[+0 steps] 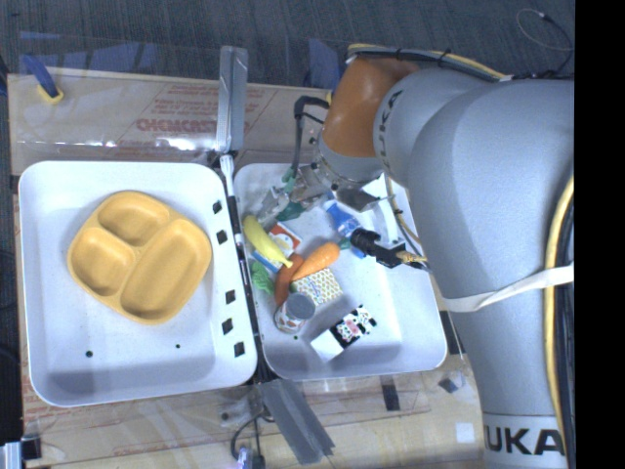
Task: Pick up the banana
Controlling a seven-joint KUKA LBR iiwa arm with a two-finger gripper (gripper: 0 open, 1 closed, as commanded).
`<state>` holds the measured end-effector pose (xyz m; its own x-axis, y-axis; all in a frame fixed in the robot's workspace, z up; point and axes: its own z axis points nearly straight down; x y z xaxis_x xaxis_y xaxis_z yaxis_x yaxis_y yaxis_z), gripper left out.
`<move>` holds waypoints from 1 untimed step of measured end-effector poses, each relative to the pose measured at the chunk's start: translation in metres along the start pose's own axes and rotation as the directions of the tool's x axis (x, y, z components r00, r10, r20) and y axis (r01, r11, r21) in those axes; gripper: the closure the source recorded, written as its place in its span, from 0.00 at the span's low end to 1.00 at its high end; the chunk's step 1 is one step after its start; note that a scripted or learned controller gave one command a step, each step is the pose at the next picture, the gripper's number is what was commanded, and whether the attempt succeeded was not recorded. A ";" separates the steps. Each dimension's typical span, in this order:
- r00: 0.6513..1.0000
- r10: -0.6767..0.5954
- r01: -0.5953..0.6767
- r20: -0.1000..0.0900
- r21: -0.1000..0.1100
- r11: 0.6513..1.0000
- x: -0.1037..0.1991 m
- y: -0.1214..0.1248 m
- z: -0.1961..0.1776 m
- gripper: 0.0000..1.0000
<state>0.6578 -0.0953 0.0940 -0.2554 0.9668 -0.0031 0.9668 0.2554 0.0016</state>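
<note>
The banana is a small yellow piece lying at the left side of the right bin, close to the divider between the bins. It rests among other toy items, with a carrot just to its right. My gripper hangs low over the back left part of the right bin, a short way behind the banana and slightly to its right. The orange-banded wrist and the grey arm cover the bin's back right corner. Nothing yellow shows at the gripper's tip.
The left bin holds a yellow divided plate. In the right bin, a green piece, a small can, a black-and-white box and a blue item crowd around the banana.
</note>
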 end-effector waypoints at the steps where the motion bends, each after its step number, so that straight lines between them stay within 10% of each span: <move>1: 0.958 -0.288 0.288 -0.001 0.001 0.958 -0.001 0.000 0.000 0.00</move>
<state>0.6578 -0.0964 0.0941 -0.5234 0.8521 -0.0027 0.8521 0.5234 -0.0006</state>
